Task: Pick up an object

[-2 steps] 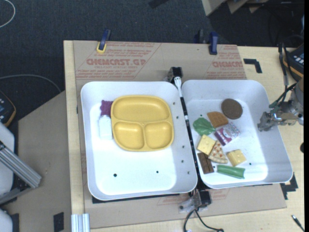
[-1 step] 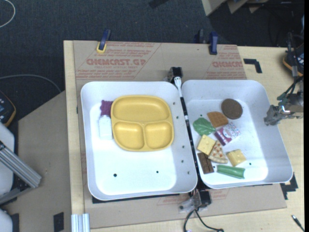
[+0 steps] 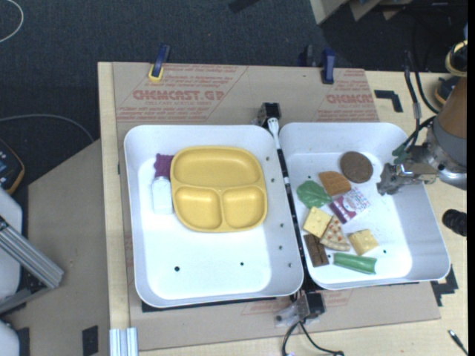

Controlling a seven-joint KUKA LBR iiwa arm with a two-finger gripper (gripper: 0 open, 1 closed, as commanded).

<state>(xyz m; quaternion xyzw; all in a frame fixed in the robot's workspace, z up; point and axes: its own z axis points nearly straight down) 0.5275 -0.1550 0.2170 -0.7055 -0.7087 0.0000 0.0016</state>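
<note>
**White bins, gripper low at right bin's edge, nothing held**

White right bin (image 3: 415,251) held the pile, centre-right of frame: brown disc (image 3: 357,166), orange cracker (image 3: 335,182), green leaf (image 3: 312,194), wrapper (image 3: 347,205), cheese (image 3: 318,222), yellow cube (image 3: 364,241), green pod (image 3: 355,264), dark bar (image 3: 317,251). Left bin (image 3: 141,221) held a yellow tray (image 3: 219,187) and a purple-capped bottle (image 3: 161,185).

Risks, as judgement: items touched or overlapped, so a descent could pinch two or shove one aside; flat cracker and disc would likely slip; the bin wall sat near the fingers.

Arm (image 3: 454,136) reached in from the right edge, wrist angled down-left. Gripper (image 3: 392,178) sat beside the disc, apart from the pile. Fingers open or closed: couldn't tell. Nothing was visible between them.
</note>
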